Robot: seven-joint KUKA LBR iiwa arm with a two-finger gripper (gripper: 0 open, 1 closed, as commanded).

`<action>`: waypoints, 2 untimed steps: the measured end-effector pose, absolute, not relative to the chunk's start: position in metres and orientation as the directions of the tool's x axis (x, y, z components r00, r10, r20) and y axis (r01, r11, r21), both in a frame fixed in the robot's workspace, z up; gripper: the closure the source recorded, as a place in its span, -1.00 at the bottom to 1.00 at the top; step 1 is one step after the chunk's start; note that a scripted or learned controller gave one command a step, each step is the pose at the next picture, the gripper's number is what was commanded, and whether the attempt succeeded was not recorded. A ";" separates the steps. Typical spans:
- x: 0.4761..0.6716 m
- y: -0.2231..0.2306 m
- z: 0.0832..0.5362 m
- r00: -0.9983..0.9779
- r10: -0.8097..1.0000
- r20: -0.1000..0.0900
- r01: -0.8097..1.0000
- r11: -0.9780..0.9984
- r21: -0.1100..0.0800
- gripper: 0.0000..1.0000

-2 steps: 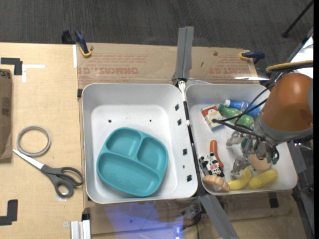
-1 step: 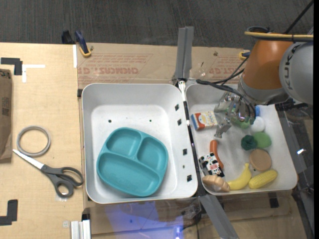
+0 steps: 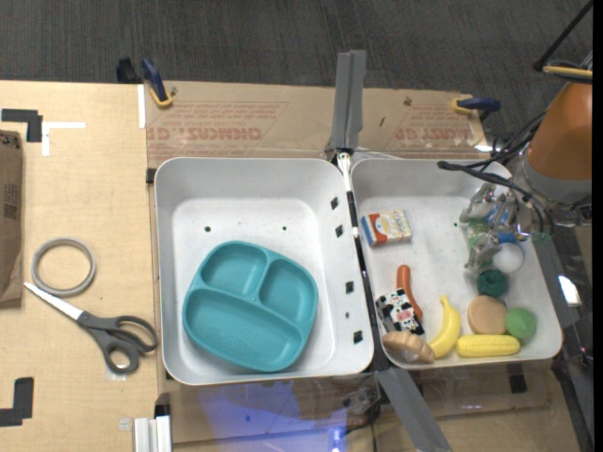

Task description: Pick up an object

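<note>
Gripper (image 3: 492,238) low in the right bin (image 3: 429,182), just above the dark-green ball (image 3: 491,282) — finger state we cannot tell. We'd centre over one item — avoid neighbours.

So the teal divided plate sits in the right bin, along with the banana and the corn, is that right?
Not quite. The teal divided plate lies in the left bin, alone. The banana and the corn are in the right bin, as the camera view shows.

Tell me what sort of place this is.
Probably a robotics lab bench for pick-up trials: two white bins side by side, toy food such as a banana and corn, and a robot arm over them.
</note>
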State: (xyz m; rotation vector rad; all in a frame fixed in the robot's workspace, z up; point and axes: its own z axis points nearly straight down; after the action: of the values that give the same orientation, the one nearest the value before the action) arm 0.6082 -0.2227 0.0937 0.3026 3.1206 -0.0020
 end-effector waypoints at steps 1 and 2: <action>0.597 -0.222 0.093 -0.957 0.289 -0.004 0.289 0.957 0.001 -1.00; 0.599 -0.219 0.103 -0.959 0.284 -0.007 0.284 0.959 0.004 1.00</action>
State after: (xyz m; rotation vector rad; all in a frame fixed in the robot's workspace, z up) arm 0.5990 -0.2190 0.1033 0.4493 3.1019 0.0050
